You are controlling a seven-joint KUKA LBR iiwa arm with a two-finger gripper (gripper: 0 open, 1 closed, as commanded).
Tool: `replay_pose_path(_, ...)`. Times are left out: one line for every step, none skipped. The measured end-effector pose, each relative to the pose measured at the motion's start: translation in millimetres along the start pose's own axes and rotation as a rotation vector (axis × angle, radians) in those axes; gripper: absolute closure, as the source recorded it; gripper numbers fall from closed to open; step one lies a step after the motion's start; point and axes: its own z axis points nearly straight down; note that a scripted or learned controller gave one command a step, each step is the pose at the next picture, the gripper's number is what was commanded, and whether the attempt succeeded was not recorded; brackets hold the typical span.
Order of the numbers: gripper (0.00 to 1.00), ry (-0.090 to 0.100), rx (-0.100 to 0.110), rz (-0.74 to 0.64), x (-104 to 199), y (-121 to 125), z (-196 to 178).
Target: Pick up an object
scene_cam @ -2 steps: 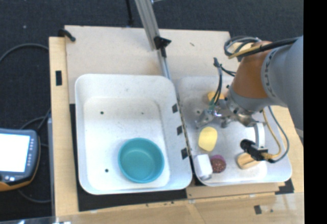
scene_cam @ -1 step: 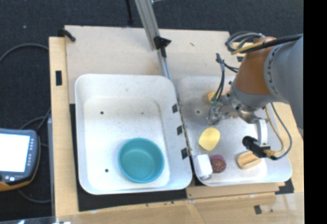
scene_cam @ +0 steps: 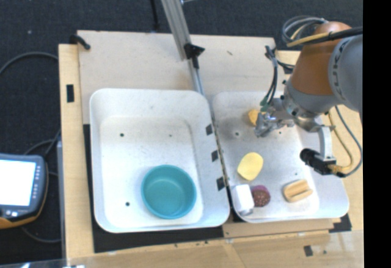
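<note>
Pincer [scene_cam: 264, 127] sits low in the right bin [scene_cam: 330, 202], upper-left part of it, hanging off the grey wrist with the orange band above. Can't tell from this angle how it's set, the tip is a small dark metallic blur. A small yellow object [scene_cam: 253, 117] is right at its left side, touching or nearly so; can't tell if it's actually gripped.

Right bin contents:
- pale yellow rounded piece [scene_cam: 250, 166], near the middle-left, below the pincer and apart from it
- white blocky item [scene_cam: 243, 198] at the lower-left corner, against the bin wall
- dark red round object [scene_cam: 261, 196] just beside the white one, on its right, looks like touching
- tan ridged piece [scene_cam: 297, 190], lower right, well apart from the red one

Left bin [scene_cam: 110, 114] holds a teal bowl [scene_cam: 169, 191], upright, in its lower-right area, near the shared edge of the two bins.

Both bins sit side by side on the counter [scene_cam: 134, 59], a light wooden board. Slanted aluminium rail [scene_cam: 174, 7] runs from the top edge down to a black clamp at the junction above the two bins. Black part on a cable [scene_cam: 317, 160] hangs off the arm over the right side of the right bin. Screen device [scene_cam: 21, 190] on the floor at far left, off the counter.
</note>
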Motion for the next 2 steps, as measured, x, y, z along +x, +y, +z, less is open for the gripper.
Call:
replay_pose_path(1.0,0.0,0.001,0.0,-1.7,3.1,-43.7)
replay_pose_path(1.0,-0.001,0.0,0.0,-3.3,5.1,-98.2)
